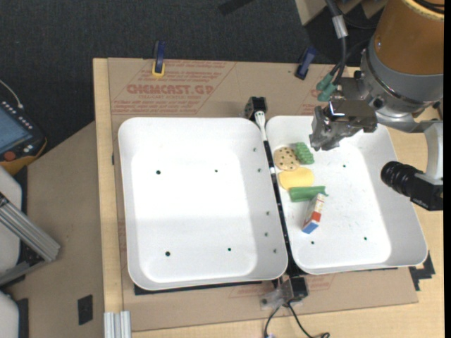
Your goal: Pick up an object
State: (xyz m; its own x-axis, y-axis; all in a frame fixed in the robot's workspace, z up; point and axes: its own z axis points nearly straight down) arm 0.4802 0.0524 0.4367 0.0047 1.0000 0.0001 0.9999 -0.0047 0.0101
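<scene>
Hanging over the upper part of the right-hand bin, the gripper sits in the upper right of the frame, its dark fingers pointing down toward the bin floor. How far the claw is open cannot be told from this slanted view, and nothing shows between its tips. Above it rise the grey wrist and the orange band of the arm, which fills the frame's upper right corner.

Just below and left of the claw, near the right bin's left wall, lies a small cluster of objects. A round tan disc with dark dots sits at the top of the cluster, touching a ridged green block on its right. Below them is a yellow piece, and just under that a green bar lying roughly crosswise. A small red, white and blue item lies below the bar, tilted, toward the bin's middle. The claw's tips are closest to the ridged green block, apart from it.

The left-hand bin occupies the centre-left of the frame. Both bins rest on a brown cardboard sheet with red lettering along its top.
</scene>
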